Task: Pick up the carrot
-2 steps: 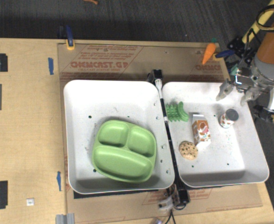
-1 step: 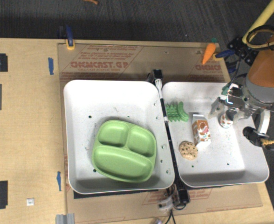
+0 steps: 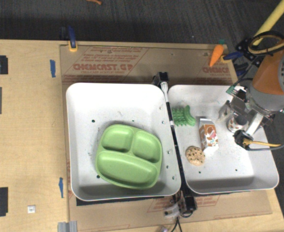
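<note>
The small orange plastic carrot with a green top lies on the brown cardboard-covered bench, outside and behind the right shallow white bin. The tool hangs inside that bin, near its right side; whether it is released or clenched I cannot tell. A descent from here would likely miss the carrot, which lies beyond the bin's rim.

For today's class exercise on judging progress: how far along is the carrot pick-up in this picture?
Nothing looks done yet. The carrot lies on the cardboard beyond the right bin, outside both bins. The claw is over that bin's right side, near the small carton, with no carrot at it. Still left: reach the carrot, grip it, and lift.
</note>
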`<act>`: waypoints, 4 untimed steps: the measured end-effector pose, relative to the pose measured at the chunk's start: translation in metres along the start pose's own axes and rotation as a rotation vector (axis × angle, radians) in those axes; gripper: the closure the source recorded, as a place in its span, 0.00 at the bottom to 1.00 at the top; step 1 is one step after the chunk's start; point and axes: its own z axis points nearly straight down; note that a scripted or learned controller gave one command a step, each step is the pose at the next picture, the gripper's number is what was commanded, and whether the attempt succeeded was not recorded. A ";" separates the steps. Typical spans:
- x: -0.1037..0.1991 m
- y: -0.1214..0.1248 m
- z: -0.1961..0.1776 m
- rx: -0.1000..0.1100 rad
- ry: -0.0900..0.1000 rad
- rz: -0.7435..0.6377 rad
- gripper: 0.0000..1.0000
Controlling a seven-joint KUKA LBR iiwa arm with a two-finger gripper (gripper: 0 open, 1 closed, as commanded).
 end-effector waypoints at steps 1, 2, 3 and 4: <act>0.050 -0.034 0.027 0.001 0.001 0.371 0.00; 0.020 0.032 -0.026 -0.004 0.001 0.374 0.00; -0.021 0.074 0.009 0.006 0.006 0.359 0.00; -0.002 0.090 0.036 0.019 0.017 0.295 0.00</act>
